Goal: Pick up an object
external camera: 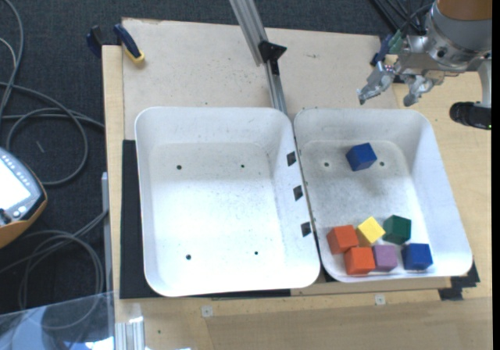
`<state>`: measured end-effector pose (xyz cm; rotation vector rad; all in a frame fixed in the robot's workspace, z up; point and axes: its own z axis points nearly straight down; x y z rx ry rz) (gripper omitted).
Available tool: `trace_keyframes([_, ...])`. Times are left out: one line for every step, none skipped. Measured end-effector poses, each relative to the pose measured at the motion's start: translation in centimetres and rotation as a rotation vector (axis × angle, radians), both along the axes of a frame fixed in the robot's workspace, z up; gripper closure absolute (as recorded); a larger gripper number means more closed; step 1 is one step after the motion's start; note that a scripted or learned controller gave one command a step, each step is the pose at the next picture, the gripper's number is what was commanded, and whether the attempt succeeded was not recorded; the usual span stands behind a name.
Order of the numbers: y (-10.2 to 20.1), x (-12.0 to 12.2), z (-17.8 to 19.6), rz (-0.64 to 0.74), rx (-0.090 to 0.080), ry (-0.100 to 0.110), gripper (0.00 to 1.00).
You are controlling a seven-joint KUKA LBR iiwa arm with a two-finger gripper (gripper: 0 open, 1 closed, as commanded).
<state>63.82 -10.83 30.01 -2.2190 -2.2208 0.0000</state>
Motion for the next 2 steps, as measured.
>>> trace_keyframes([-2.8, -0.8, -4.5, -0.003, -0.001, 0.005, 0.00])
trace_keyframes([-1.7, 0.7, -18.6, -0.002, -0.004, -0.006, 0.00])
